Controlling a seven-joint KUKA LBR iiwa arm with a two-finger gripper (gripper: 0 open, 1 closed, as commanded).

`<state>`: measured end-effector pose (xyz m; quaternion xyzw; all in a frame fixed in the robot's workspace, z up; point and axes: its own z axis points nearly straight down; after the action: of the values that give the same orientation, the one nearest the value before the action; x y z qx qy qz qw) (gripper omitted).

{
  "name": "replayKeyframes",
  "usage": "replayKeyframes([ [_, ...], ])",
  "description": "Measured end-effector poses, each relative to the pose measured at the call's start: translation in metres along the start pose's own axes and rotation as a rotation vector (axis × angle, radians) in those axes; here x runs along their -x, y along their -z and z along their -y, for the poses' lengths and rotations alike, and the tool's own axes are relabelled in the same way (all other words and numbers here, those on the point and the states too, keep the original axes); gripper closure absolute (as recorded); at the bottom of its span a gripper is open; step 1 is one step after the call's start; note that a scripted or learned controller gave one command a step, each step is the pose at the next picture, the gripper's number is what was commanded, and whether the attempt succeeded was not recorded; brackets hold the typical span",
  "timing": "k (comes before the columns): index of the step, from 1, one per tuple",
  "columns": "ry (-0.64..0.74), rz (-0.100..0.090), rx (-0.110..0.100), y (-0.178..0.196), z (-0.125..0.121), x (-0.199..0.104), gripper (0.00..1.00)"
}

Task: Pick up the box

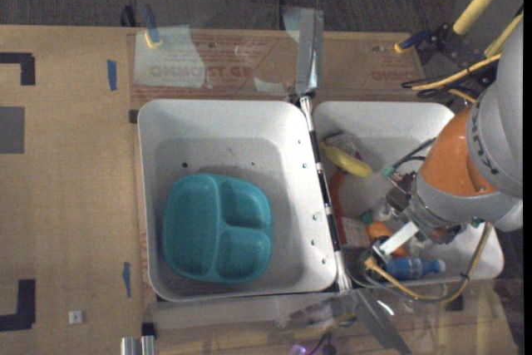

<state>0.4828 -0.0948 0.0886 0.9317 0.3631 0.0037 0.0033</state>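
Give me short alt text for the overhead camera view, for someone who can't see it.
A grey and orange robot arm reaches down into the cluttered right bin, among a banana and a blue bottle. The left bin holds a teal divided tray.

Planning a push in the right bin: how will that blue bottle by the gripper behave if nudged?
The blue bottle lies on its side, so it will probably roll. It looks like small plastic, likely light. Crowded by the gripper and clutter, it may jam rather than travel.
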Motion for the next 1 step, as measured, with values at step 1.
replayKeyframes([
  [1,-0.107,0.002,-0.003,-0.0014,-0.0575,0.0551,0.0],
])
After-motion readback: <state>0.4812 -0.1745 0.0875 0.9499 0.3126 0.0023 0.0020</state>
